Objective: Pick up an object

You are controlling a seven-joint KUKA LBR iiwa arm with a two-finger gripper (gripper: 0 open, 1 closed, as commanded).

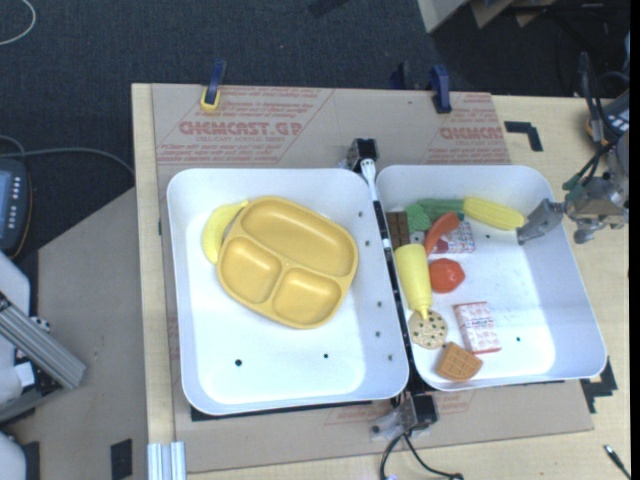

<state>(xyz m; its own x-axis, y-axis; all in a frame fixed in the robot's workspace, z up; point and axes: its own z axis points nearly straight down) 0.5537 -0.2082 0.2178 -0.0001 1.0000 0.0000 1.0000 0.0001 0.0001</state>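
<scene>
The right bin point(560, 298) holds a pile of toy food along its left side. It includes a yellow corn cob point(492, 212), a green piece point(437, 211), a red-orange pepper point(440, 232), a red tomato point(446, 274) and a yellow squeeze bottle point(413, 278). A round cookie point(428, 329), a red-and-white packet point(477, 327) and an orange waffle point(459, 362) lie nearer the front. My gripper point(553, 230) hangs over the bin's upper right part, just right of the corn. It is open, with nothing between its fingers.
In the left bin point(300, 368) a yellow divided tray point(287, 261) lies on a yellow plate point(213, 232). A brown bar point(397, 230) lies against the divider between the bins. Two clamps, one yellow point(212, 88) and one blue point(439, 86), grip the board's far edge.
</scene>
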